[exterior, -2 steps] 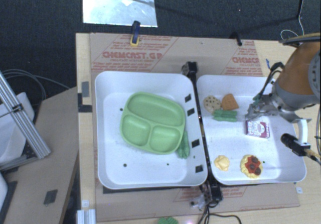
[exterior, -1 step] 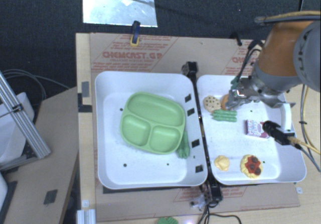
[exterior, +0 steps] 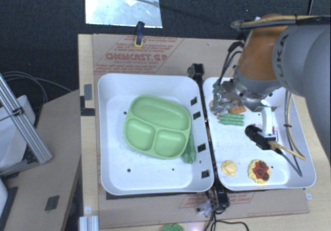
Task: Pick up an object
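Observation:
My gripper (exterior: 221,102) is low in the right bin (exterior: 295,170), near its upper left part. An orange toy piece (exterior: 238,110) lies just to the right of the gripper, and green bean pods (exterior: 231,119) lie just below it. Nothing is seen held between the fingers. Toward the front of the right bin lie a small yellow toy (exterior: 228,167) and a yellow round toy with red topping (exterior: 259,170).
The left bin (exterior: 111,121) holds a green divided plate (exterior: 158,126), tilted, with a green leafy piece (exterior: 189,150) at its lower right corner. The grey arm (exterior: 289,43) covers the right bin's upper right area. A black divider runs between the bins.

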Available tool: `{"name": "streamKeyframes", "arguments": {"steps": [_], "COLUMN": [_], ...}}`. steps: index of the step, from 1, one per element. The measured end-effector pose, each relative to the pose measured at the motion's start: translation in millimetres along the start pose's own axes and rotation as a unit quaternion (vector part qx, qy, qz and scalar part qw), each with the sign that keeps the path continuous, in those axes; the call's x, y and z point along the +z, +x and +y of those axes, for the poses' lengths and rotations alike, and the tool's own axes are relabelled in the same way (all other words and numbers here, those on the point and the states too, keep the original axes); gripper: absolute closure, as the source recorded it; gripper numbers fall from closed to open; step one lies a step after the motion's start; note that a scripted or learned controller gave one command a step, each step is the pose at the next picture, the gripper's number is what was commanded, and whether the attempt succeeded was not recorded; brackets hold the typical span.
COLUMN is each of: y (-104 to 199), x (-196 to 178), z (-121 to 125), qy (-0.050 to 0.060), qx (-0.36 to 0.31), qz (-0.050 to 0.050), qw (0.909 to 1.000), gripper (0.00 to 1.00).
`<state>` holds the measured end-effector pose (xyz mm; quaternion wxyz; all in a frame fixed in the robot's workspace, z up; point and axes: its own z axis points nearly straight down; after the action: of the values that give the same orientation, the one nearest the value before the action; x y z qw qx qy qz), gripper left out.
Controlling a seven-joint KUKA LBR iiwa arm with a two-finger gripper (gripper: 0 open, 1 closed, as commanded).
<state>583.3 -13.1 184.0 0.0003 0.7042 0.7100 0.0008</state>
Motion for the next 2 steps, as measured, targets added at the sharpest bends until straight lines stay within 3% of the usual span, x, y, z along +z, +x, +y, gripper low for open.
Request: {"name": "streamKeyframes", "arguments": {"steps": [1,2], "y": [65,146], "x": [-47,88], "z": [17,38], "qy": [-0.002,0.0], "qx": [0.0,-0.001], "qz": [0.0,0.001], "qw": [1.0,1.0], "gripper": [1.0,1.0]}}
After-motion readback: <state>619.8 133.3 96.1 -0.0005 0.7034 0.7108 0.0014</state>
